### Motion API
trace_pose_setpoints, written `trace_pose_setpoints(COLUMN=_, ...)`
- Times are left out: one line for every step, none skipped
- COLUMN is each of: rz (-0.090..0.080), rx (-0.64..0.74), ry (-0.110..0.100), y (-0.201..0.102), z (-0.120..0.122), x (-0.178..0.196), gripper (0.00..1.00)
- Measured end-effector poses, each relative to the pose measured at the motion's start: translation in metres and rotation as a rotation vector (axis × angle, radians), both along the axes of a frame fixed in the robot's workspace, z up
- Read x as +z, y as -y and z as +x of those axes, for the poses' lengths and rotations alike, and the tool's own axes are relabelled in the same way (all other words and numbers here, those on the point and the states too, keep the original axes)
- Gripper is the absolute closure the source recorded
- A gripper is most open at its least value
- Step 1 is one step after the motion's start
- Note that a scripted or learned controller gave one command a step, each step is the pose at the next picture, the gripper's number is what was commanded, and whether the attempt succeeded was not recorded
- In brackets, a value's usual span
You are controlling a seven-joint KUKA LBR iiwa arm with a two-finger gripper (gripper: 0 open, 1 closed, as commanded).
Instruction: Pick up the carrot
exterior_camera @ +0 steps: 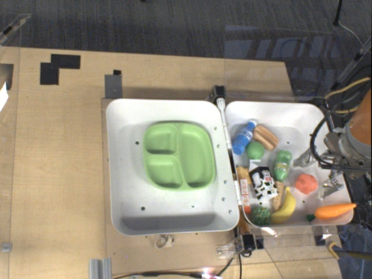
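The carrot [335, 211], orange with a small green stub at its left end, lies flat in the front right corner of the right bin [290, 118]. My gripper [318, 173] hangs over the right side of that bin, a little behind the carrot and apart from it. Its two silver fingers [303, 160] stand spread, so it is open, with nothing held between them. A salmon-coloured round toy [307, 183] lies just left of the carrot, below the gripper.
The right bin also holds a blue bottle [244, 136], a hot dog [266, 136], a green ball [254, 150], a green bottle [282, 163], a cow-patterned toy [264, 185], a banana [285, 205] and broccoli [261, 215]. A green divided plate [177, 156] lies in the left bin [125, 214].
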State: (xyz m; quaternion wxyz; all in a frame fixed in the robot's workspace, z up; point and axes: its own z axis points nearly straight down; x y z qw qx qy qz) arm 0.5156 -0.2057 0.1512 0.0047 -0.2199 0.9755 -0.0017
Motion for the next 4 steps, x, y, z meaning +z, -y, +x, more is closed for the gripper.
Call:
trace_pose_setpoints(rz=-0.003, rx=0.203, ry=0.001, y=0.0, z=-0.017, x=-0.009, gripper=0.0)
trace_pose_setpoints(rz=-0.004, rx=0.593, ry=0.001, y=-0.001, z=-0.012, x=-0.001, gripper=0.0)
trace_pose_setpoints(rz=-0.005, rx=0.808, ry=-0.003, y=0.0, z=-0.026, x=-0.036, gripper=0.0)
trace_pose_setpoints(rz=-0.008, rx=0.925, ry=0.004, y=-0.001, z=0.051, x=-0.063, gripper=0.0)
